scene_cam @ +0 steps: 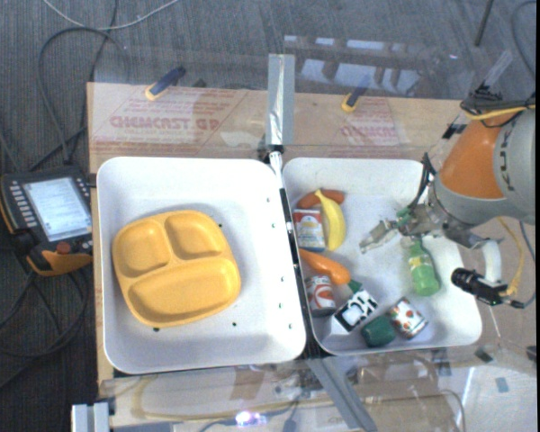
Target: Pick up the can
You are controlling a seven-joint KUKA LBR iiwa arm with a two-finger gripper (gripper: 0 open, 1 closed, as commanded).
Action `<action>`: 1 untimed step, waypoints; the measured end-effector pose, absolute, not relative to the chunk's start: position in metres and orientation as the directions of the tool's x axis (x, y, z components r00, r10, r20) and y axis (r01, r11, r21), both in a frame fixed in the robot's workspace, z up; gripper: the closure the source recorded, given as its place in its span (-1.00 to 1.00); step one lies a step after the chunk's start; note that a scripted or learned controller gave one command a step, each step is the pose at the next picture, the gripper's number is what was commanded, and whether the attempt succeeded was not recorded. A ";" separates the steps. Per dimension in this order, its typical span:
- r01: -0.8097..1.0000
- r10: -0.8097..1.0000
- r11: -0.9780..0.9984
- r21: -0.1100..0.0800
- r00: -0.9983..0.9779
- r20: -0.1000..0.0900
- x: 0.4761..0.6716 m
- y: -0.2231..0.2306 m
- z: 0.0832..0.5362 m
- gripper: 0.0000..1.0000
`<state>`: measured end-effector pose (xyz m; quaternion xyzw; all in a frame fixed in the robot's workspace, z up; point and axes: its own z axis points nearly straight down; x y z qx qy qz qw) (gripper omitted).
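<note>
A small can [407, 319] with a red and white label lies on its side near the front right of the right bin [378, 174]. A second small red and white tin [321, 292] stands by the bin's left wall. My gripper [391, 229] hangs over the middle right of this bin, well behind the can and just behind the neck of a green bottle [423, 274]. Its fingers [376, 237] are spread and open, with nothing between them.
The right bin also holds a banana [334, 220], a small carton [309, 230], an orange carrot-like piece [326, 265], a black and white box [355, 310] and a dark green lump [378, 332]. A yellow divided tray [175, 265] lies in the left bin [126, 183].
</note>
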<state>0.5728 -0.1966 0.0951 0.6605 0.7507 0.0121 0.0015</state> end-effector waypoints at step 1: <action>0.986 0.986 0.169 -0.002 -0.168 0.017 0.500 -0.211 0.125 -1.00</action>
